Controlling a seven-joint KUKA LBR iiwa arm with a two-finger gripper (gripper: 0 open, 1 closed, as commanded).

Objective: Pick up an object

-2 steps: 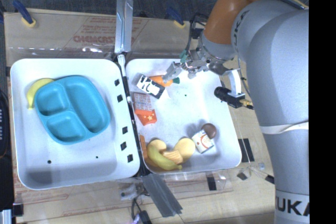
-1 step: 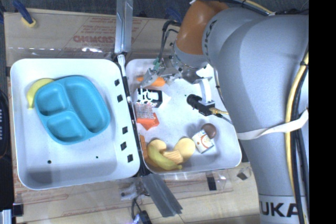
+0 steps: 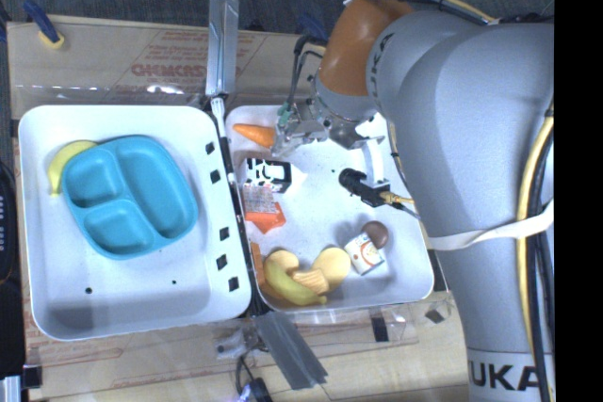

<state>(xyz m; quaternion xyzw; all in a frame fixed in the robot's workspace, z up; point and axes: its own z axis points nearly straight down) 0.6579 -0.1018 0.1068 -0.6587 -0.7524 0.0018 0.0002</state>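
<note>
My gripper [image 3: 287, 133] is low over the far left corner of the right bin [image 3: 415, 282]. It sits right beside the thick end of an orange carrot [image 3: 251, 135] that lies against the bin's far wall. Just in front of the gripper lies a small black-and-white object [image 3: 268, 171]. An orange and white packet [image 3: 263, 207] lies nearer the camera, by the left wall. I see nothing held by the gripper.
At the right bin's near edge lie a yellow banana [image 3: 285, 283], a pale yellow fruit [image 3: 330, 265], a small white cup [image 3: 365, 255] and a brown ball [image 3: 376, 233]. The left bin [image 3: 57, 311] holds a blue divided plate [image 3: 130, 193] over a yellow object [image 3: 64, 160]. The grey arm [image 3: 462, 127] covers the right side.
</note>
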